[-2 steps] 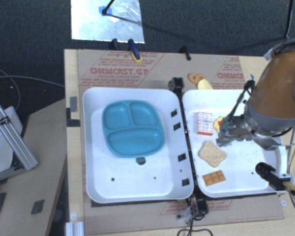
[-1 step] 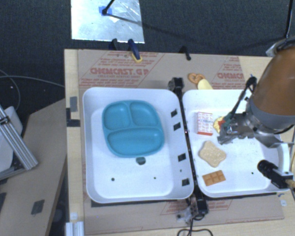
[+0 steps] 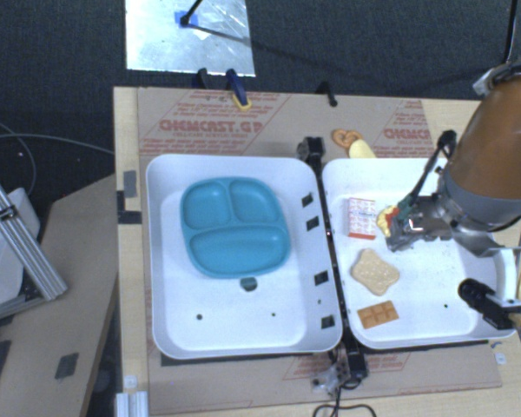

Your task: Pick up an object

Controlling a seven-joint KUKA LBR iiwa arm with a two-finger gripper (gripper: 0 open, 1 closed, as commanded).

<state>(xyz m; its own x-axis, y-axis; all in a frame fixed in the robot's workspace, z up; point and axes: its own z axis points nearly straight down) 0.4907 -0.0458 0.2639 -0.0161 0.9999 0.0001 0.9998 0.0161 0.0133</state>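
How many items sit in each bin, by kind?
Left bin:
Blue divided plate: 1
Small dark green item: 1

Right bin:
Red-and-white packet: 1
Toast slice: 1
Brown waffle-like square: 1
Yellow item, partly hidden by the gripper: 1

Total: 6

Arm over right bin, near the food pieces.
Gripper [image 3: 401, 226] low beside a yellow piece [image 3: 385, 221]; bread slice [image 3: 375, 272], cracker [image 3: 377, 314], red-white packet [image 3: 361, 217] nearby. Blue plate [image 3: 234, 227] in left bin [image 3: 169, 320].
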